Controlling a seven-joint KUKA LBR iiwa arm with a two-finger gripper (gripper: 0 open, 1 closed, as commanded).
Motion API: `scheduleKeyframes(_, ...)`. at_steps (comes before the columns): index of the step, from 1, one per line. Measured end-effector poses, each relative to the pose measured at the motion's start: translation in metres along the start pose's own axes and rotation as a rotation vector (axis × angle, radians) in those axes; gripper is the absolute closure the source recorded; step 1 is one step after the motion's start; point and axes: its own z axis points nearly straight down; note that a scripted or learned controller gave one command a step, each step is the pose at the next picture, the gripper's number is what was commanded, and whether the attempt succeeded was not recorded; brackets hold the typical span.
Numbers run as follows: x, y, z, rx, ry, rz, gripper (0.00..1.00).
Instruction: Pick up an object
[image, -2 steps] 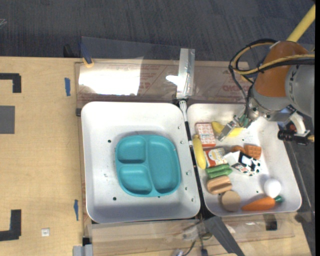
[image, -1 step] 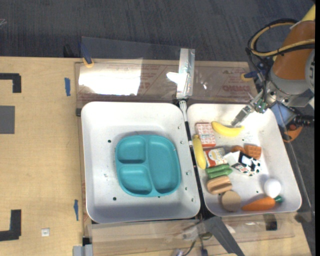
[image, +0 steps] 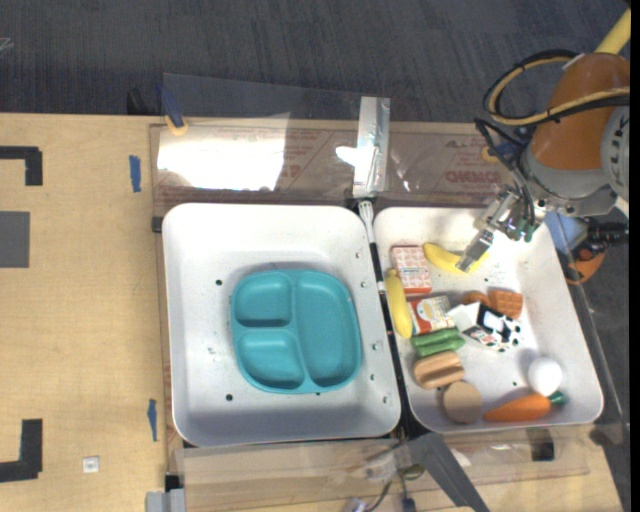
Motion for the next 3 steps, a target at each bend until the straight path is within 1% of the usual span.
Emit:
scheduleKeyframes(1,0.037,0.022,0.009,-0.001,0.001,0.065,0.00)
scheduleKeyframes(2,0.001,-0.026,0.048,-0.001,-0.004,0.319,0.00)
scheduleKeyframes(3,-0.005,-0.012,0.047,0.010,0.006,0.510,0.00)
